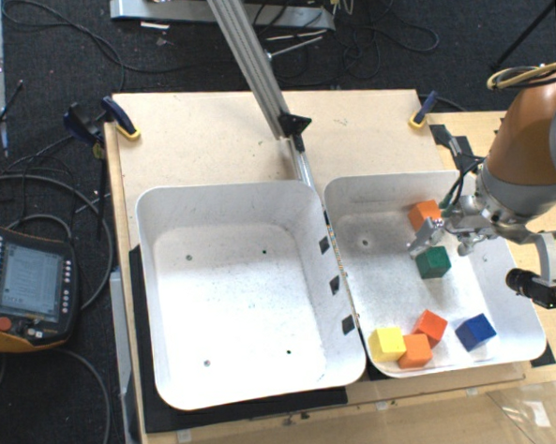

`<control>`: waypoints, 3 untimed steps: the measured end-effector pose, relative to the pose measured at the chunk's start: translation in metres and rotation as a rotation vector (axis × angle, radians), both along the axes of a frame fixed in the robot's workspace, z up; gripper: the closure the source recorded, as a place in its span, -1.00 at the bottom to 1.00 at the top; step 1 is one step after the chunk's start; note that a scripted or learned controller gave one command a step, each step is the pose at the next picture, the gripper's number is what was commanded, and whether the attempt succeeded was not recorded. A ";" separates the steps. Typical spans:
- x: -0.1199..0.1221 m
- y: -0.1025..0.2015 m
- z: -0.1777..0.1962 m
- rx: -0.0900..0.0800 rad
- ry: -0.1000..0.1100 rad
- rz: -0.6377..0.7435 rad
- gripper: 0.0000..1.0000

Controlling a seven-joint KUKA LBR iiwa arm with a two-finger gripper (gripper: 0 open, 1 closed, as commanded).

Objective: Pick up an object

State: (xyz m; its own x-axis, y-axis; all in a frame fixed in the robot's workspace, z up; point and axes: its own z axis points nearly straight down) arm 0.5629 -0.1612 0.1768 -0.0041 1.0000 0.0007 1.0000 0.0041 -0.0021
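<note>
My gripper hangs over the right bin, with the grey and orange arm coming in from the right. Its two metal fingers stand spread, so it is open. A green cube lies on the bin floor just below and between the fingertips, not lifted. An orange cube sits right behind the gripper, partly hidden by it. Along the bin's front edge lie a yellow cube, two orange cubes and a blue cube.
The left bin adjoins the right one at a raised shared rim. A slanted metal pole ends near the back of that rim. A teach pendant and cables lie on the floor to the left.
</note>
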 end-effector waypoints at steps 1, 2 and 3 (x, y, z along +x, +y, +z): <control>0.001 0.002 -0.060 -0.004 -0.008 -0.004 -1.00; -0.021 0.027 -0.082 0.000 0.000 -0.003 -1.00; 0.076 0.012 -0.080 -0.002 -0.008 -0.001 -1.00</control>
